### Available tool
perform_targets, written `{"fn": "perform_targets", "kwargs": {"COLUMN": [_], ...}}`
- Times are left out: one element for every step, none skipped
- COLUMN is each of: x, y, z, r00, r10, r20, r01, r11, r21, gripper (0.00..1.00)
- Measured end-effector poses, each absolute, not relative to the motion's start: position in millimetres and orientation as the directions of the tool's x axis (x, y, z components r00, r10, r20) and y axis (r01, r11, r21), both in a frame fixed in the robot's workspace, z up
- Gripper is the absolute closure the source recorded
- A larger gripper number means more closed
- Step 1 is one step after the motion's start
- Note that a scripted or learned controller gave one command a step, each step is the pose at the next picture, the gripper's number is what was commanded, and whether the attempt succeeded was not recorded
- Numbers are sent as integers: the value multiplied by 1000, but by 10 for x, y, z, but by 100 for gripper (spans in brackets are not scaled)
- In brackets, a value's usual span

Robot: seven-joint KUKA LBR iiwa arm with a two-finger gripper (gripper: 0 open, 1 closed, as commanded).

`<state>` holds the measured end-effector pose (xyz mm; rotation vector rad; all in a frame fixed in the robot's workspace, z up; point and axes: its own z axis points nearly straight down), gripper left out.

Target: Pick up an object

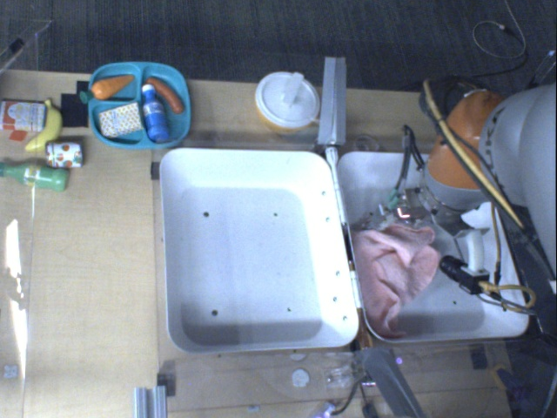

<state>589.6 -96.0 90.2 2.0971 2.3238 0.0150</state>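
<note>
Lying crumpled in the right bin [513, 320], the pink cloth [396, 268] sprawls along that bin's left wall, bunched high at its far end and trailing nearer. The gripper [409, 209] hangs at the cloth's far edge, seemingly touching the folds, though cables and glare hide enough that I cannot tell how it is set. For a clean pick, I'd go for the thick far bunch rather than a thin flap, and lift straight up. The left bin [174, 259] sits alongside; a teal tray [178, 85] rests far left.
</note>
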Motion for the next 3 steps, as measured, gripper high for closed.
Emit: {"fn": "perform_targets", "kwargs": {"x": [5922,5921,6064], "y": [-950,-952,-907], "z": [1025,1026,894], "r00": [-105,-105,-133], "r10": [994,995,991], "r20": [-4,-4,-3], "r01": [994,994,991], "r11": [105,105,134], "r21": [22,22,11], "gripper": [100,0,0]}}
